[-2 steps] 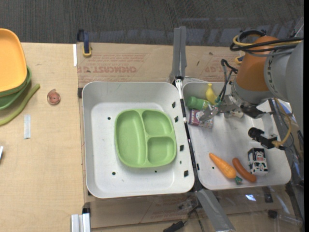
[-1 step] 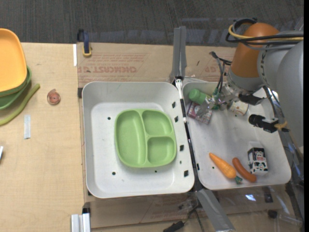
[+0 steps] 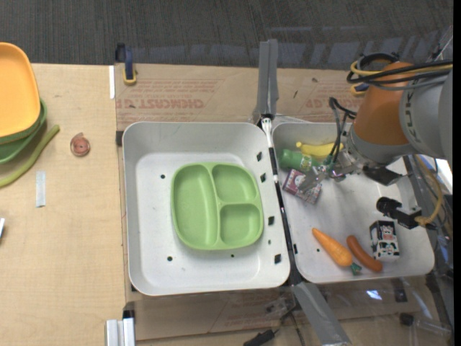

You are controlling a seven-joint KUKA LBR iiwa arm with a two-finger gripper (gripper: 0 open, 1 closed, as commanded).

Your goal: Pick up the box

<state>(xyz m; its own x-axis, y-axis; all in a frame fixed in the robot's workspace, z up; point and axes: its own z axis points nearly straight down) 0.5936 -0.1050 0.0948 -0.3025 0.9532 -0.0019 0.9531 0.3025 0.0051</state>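
Carrot and sausage, both smooth and tapered, lie by the right bin's front edge, with a small black-and-white carton just beside them. Arm reaches in from the right, wrist angled down-left, gripper low over the box, a flat printed pack at the bin's left wall; can't tell finger state. Left bin holds a glossy green three-compartment tray.

We saw the box lying small, pinkish, tilted in the right bin's upper-left corner; just below a green bottle.
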